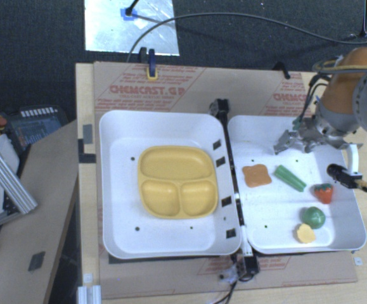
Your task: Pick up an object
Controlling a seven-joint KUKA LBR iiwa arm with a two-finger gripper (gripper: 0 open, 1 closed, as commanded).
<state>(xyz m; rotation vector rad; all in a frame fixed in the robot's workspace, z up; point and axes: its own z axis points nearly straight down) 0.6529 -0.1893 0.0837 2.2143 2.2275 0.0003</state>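
The right bin (278,242) holds several small items: an orange-brown toast slice (257,175), a long green vegetable (289,177), a red tomato-like piece (324,193), a round green piece (313,217) and a yellow piece (305,234). My gripper (292,147) hangs over the back of this bin, above and just behind the green vegetable. Its fingers stand spread and open with nothing between them.
The left bin (116,170) carries a yellow divided plate (175,181). A black ridge (227,163) separates the two bins. A black connector on a cable (340,175) sticks out beside the red piece. The grey arm with its orange band (354,75) enters from the upper right.
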